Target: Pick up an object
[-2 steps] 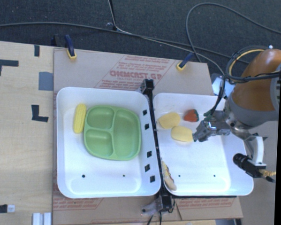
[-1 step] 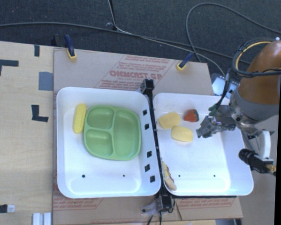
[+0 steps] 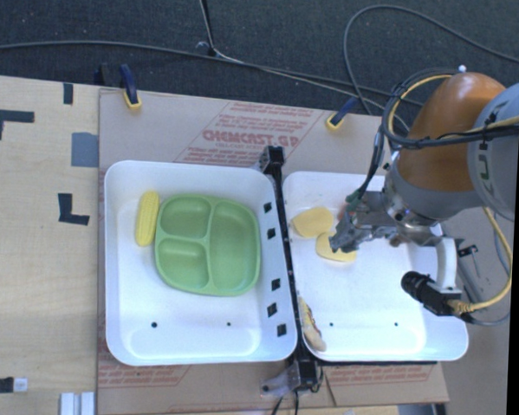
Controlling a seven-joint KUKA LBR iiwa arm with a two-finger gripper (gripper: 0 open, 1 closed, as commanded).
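**A:** Where should you look first?

**B:** In the right bin [image 3: 392, 326]. The gripper [image 3: 343, 241] sits low over its upper left part, right on top of a pale yellow piece [image 3: 337, 252] that pokes out beneath the fingertips. You can see them touching it, but you cannot tell from this angle whether the piece is pinched between them or whether they are spread or pressed together.

**A:** What else lies close to it?

**B:** A second yellow piece [image 3: 312, 221], rounder, lies just beside the first, toward the divider between the bins. They look near enough to touch, though the gripper hides the seam. Farther down, against the bin's left wall, you have a small tan object [image 3: 310, 330], well apart from the gripper.

**A:** Anything crowding the arm?

**B:** The grey arm [image 3: 445, 143] with its orange band looms over the bin's upper right corner, and its cables loop around it. A black fitting [image 3: 428, 294] hangs off the wrist over the bin's right side.

**A:** And the left bin [image 3: 120, 308]?

**B:** A green divided plate [image 3: 209, 245] lies in the middle, with a yellow corn cob [image 3: 146, 218] just beside its left edge. Both stand far from the gripper.
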